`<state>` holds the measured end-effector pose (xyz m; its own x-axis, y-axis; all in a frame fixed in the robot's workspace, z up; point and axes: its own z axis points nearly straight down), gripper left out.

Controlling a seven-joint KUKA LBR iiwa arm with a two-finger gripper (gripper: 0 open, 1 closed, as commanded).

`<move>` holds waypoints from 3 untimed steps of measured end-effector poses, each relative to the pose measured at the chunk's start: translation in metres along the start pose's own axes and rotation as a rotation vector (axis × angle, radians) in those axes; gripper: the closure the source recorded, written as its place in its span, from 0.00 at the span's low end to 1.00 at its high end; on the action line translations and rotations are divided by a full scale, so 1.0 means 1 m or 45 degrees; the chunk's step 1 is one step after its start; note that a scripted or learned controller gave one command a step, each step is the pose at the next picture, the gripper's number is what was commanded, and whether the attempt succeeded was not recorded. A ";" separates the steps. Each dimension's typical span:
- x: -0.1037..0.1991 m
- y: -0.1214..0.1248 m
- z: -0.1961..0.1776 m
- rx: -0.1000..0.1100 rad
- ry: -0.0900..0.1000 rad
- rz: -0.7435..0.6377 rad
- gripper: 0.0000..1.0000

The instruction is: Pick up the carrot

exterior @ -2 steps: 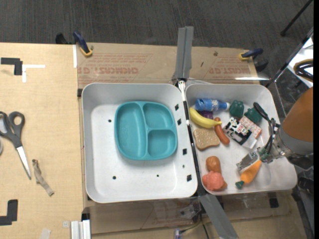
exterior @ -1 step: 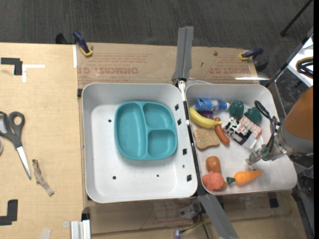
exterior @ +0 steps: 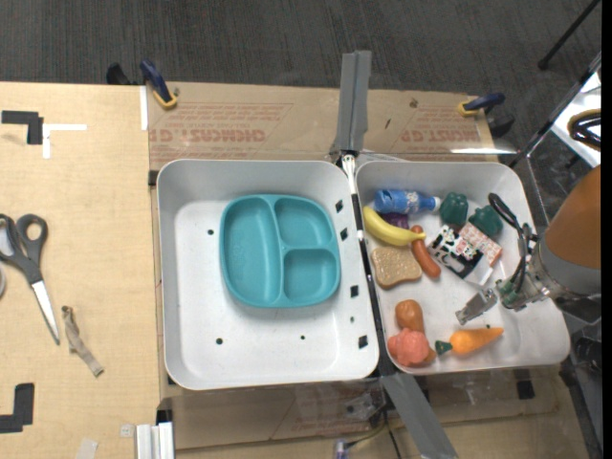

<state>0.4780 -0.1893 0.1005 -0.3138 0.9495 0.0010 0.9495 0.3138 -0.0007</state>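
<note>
The carrot (exterior: 475, 339) lay just below the hand (exterior: 483, 304); whether the hand gaped or gripped, I cannot tell.

Arm (exterior: 583, 232) cut off by right edge — fingers (exterior: 476, 306) too small to judge; scissors (exterior: 29, 266) clipped at left edge.

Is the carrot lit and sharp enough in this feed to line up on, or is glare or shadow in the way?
Camera view: even, soft lighting; the carrot reads clearly orange against the white right bin, with only a faint shadow and no glare on it. The gripper just above it is small and slightly soft, so its finger detail is hard to read.
</note>
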 end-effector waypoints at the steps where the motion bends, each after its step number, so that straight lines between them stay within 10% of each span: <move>1: 0.050 0.016 0.009 0.000 0.000 -0.437 0.00; 2: 0.087 0.029 0.009 -0.001 -0.003 -0.344 0.00; 3: 0.022 0.006 -0.005 0.001 -0.002 0.278 0.00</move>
<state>0.4772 -0.1668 0.1051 -0.1008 0.9949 -0.0007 0.9949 0.1008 -0.0015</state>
